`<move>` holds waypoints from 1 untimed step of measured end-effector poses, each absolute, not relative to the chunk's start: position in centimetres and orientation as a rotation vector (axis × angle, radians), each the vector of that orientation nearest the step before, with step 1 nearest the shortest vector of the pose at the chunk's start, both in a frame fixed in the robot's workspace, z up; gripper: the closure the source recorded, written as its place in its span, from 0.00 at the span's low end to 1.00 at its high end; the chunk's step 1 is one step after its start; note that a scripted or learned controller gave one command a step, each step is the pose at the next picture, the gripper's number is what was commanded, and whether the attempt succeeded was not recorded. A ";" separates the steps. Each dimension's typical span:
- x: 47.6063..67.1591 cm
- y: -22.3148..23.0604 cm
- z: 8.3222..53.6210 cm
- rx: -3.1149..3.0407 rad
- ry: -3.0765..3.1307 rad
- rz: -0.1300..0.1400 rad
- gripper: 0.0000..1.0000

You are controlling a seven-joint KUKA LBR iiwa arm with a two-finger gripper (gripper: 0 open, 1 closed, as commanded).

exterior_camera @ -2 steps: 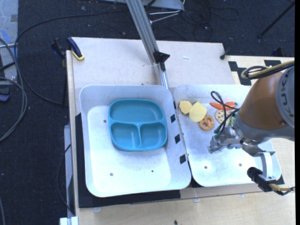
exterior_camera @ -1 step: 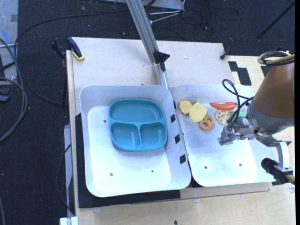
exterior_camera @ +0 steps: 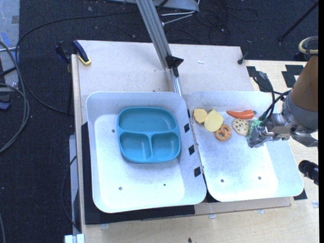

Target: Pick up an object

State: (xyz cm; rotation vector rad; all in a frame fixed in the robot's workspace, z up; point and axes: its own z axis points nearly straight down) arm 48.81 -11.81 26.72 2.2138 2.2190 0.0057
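Dark speckled floor with loose cables surrounded a pale bench (exterior_camera: 126,65) carrying two shallow white bins side by side. Left bin (exterior_camera: 101,186) held a blue three-compartment tray (exterior_camera: 149,134), lying flat. Right bin (exterior_camera: 243,176) held a cluster of toy foods near its far edge: two yellow pieces (exterior_camera: 208,118) touching each other, a brown pretzel (exterior_camera: 223,132) just beside them, a round cracker (exterior_camera: 240,127), and a red-orange chili pepper (exterior_camera: 240,114) beyond it. Grey arm (exterior_camera: 304,100) reached in from the right. Claw (exterior_camera: 254,135) sat low over the right bin, just beside the cracker; whether its tips were spread or pressed together could not be told. Nothing visibly pinched.
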 end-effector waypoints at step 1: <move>49.9 -6.6 25.1 2.215 2.230 0.000 1.00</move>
